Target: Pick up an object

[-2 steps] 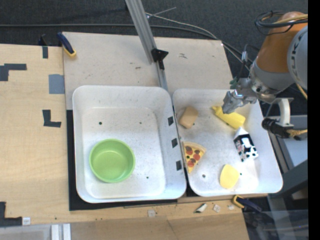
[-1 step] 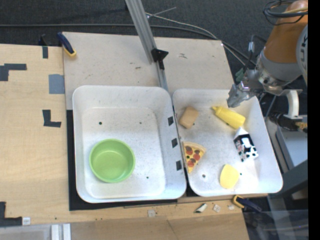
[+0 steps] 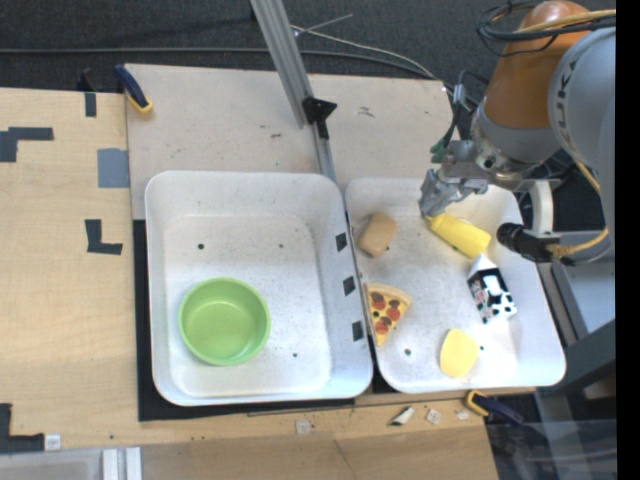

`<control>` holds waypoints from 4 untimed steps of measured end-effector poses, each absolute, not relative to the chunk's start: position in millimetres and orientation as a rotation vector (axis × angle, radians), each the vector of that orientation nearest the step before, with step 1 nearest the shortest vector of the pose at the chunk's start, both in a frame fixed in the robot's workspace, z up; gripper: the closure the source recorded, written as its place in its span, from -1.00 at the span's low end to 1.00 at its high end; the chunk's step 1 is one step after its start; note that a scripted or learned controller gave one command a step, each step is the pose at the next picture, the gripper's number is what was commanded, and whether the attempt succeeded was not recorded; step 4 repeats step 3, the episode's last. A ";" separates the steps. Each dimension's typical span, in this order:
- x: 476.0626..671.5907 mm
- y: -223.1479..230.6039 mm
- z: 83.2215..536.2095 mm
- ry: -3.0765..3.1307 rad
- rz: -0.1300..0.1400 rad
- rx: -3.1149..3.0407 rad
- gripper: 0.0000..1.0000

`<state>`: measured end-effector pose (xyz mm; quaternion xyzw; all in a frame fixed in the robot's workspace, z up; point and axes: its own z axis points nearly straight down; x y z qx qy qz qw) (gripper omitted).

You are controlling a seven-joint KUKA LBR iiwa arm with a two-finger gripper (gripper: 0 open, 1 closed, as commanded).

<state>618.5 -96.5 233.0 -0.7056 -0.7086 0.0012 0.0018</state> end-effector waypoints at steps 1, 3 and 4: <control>629.1 -32.1 231.9 -2.227 0.001 -2.211 1.00; 650.1 65.8 222.3 -2.226 0.004 -2.213 1.00; 650.1 65.8 222.3 -2.226 0.004 -2.213 1.00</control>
